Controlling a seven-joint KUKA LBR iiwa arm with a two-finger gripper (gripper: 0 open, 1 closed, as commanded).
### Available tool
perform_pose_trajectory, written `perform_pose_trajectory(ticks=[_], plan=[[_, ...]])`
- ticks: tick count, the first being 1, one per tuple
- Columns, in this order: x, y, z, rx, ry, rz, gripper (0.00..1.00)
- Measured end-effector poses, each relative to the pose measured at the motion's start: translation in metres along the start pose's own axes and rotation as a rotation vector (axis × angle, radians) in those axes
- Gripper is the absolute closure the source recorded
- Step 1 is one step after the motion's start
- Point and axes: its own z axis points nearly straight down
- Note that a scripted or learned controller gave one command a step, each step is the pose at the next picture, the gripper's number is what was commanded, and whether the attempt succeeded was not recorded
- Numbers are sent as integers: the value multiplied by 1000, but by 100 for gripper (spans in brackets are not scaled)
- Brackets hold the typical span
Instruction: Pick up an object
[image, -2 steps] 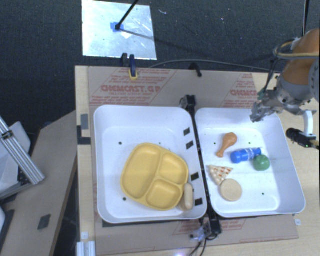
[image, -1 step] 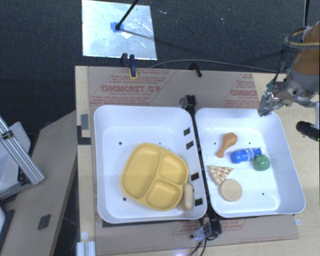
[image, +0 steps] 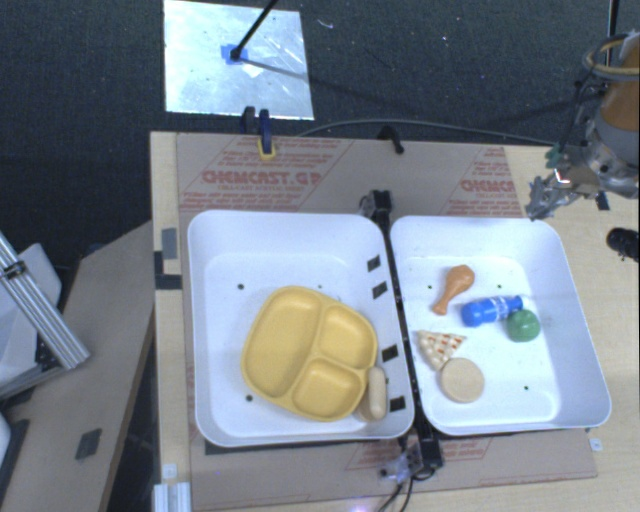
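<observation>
My hand (image: 545, 192) sits at the upper right of the frame, just above the top right corner of the right bin (image: 575, 330), over the bench (image: 440, 165) rather than over any object; whether it is apart or together I cannot tell, and nothing shows in it. Inside the right bin, a toy chicken drumstick (image: 453, 287) lies with its long axis slanting from upper right to lower left, fat end at the upper right. Just right of it, a blue bottle (image: 490, 309) lies on its side, its long axis nearly level across the frame, with a white patch on its body that I cannot read. A green ball (image: 522, 325) touches the bottle's right end. Below the drumstick, a pizza slice (image: 440, 347) points its tip toward the lower left, and a round tan cookie (image: 462, 381) sits just below it. The left bin (image: 215, 300) holds a yellow divided tray (image: 308, 352) with a small bread roll (image: 376, 392) standing lengthwise up and down at the tray's lower right edge. The brown board (image: 330, 165) under the bins carries mirrored red lettering that seems to read "CHEMCAST GP".
</observation>
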Motion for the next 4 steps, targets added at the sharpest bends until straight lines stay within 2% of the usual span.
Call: perform_pose_trajectory(ticks=[1,2,3,4], plan=[[53,-9,-4,4,3,-3,100],[106,-25,8,6,4,-3,100],[157,-50,19,8,4,-3,100],[198,-75,13,7,4,-2,100]])
